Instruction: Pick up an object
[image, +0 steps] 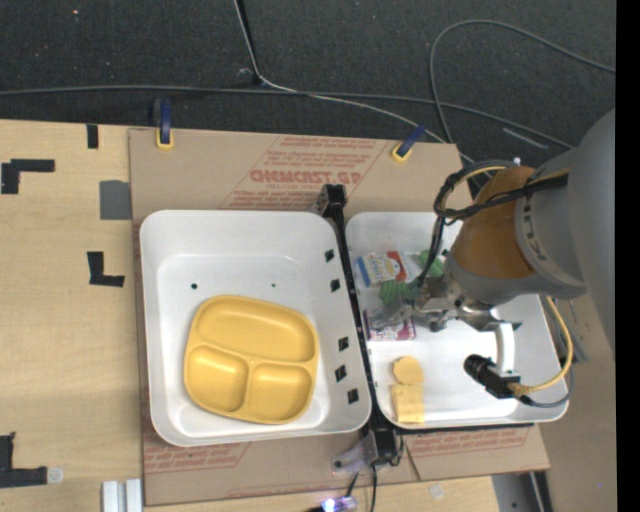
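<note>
In the right bin (455, 405) lie several small objects: a white packet with blue and red print (380, 267), a green item (392, 292), a pinkish flat packet (388, 322), a round tan piece (407, 370) and a yellow block (408, 402). My gripper (425, 303) reaches in from the right and sits low over the green item and the pinkish packet. The wrist covers the fingertips.
The left bin (170, 255) holds a yellow divided tray (250, 358). A black divider clip strip (345, 300) runs between the bins. Cables (520, 385) loop off the wrist over the right bin's right side. Cardboard (300, 170) lies under both bins.
</note>
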